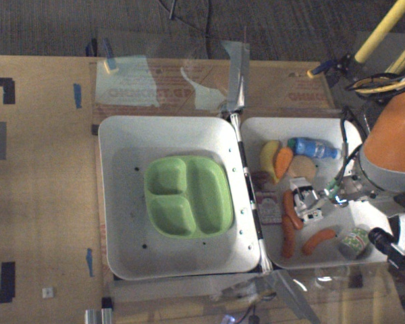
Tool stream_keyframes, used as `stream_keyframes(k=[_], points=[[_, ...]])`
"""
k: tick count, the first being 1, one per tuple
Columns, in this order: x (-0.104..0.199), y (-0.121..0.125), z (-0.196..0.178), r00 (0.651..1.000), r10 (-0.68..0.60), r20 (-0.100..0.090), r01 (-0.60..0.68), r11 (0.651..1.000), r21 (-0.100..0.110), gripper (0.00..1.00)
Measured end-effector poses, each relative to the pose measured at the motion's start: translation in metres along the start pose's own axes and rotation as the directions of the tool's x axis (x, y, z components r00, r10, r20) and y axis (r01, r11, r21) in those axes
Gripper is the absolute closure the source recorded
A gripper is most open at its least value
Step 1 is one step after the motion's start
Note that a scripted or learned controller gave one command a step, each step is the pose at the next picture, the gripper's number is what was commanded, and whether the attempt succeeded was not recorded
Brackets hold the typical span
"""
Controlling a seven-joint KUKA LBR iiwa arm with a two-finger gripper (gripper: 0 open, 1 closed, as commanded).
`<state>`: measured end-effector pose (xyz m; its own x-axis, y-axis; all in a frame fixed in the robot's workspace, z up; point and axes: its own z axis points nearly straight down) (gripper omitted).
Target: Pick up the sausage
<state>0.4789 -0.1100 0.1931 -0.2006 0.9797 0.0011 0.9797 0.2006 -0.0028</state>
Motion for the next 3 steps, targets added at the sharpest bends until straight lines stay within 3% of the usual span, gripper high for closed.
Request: stream_keyframes(k=[1, 2, 3], points=[[-0.043, -0.010, 0.038, 0.945, -0.326, -0.001, 0.326, 0.945, -0.001, 0.00], [0.032, 0.007, -0.060, 0.838, -0.546, 0.004, 0.546, 0.838, -0.003, 0.00], [0.030, 0.007, -0.070, 0.841, -0.542, 0.006, 0.542, 0.841, -0.005, 1.00]])
